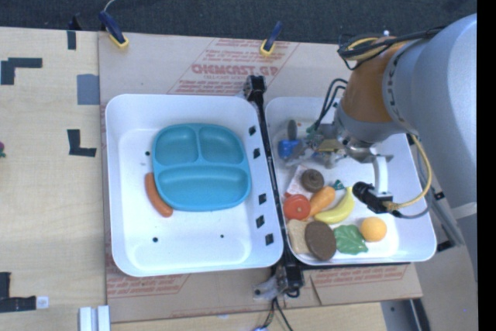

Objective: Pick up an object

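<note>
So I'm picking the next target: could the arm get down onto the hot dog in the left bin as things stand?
Probably yes. The hot dog lies on bare bin floor beside the blue divided plate, with nothing on top of it. The gripper is over the right bin, so it must cross the divider first.

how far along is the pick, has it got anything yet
Done: the gripper has reached the right bin, low over its back left corner near a blue item. In hand: nothing visibly held. Left: grasp and lift; the banana and carrot lie untouched.
</note>
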`<action>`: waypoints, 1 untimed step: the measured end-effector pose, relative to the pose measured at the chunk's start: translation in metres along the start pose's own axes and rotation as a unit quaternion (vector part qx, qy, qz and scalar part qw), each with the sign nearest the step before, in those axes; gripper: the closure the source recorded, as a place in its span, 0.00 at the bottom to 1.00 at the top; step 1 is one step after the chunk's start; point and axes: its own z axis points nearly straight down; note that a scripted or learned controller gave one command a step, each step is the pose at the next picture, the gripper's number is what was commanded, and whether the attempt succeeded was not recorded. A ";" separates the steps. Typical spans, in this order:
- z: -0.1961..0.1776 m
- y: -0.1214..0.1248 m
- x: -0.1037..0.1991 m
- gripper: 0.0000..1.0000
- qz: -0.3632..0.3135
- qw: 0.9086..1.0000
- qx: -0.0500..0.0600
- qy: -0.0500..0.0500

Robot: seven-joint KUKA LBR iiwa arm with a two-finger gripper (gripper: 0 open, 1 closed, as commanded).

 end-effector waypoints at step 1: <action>-0.007 0.061 -0.008 0.00 -0.002 1.000 0.018 0.002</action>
